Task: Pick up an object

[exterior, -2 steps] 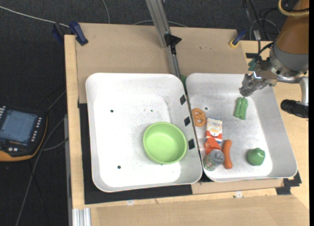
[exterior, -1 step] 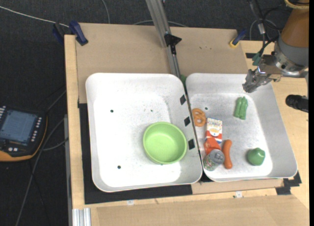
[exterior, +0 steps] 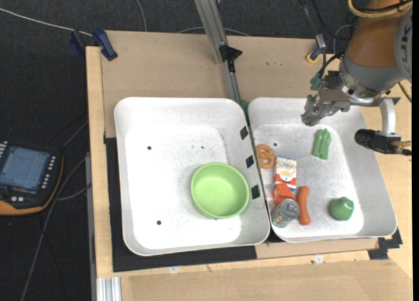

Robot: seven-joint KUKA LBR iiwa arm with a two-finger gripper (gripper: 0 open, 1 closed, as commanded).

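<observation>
- My bench (exterior: 170, 51) carries two white bins; the left bin (exterior: 141, 123) has a lime-green bowl (exterior: 220, 190) sitting toward its near right corner.
- The right bin (exterior: 366, 182) holds everything I could pick: a green ridged piece, perhaps a toy pickle (exterior: 321, 143), toward the far side; a green round object like a small pepper (exterior: 341, 209) near the front right; and, along the left wall, a pretzel-shaped piece (exterior: 265, 156), an orange-and-white carton (exterior: 285, 173), an orange carrot-like stick (exterior: 303, 204) and a small can (exterior: 285, 212).
- My arm (exterior: 380, 38) reaches in from the right, with the gripper (exterior: 317, 115) hanging over the far part of the right bin, just beyond the pickle and apart from it.
- I judge the task barely begun: every object lies on the bin floor, nothing lifted.
- I see nothing between the gripper's tips; whether it is spread or closed I cannot tell from this angle.
- What's left: descend, close on something, lift.
</observation>
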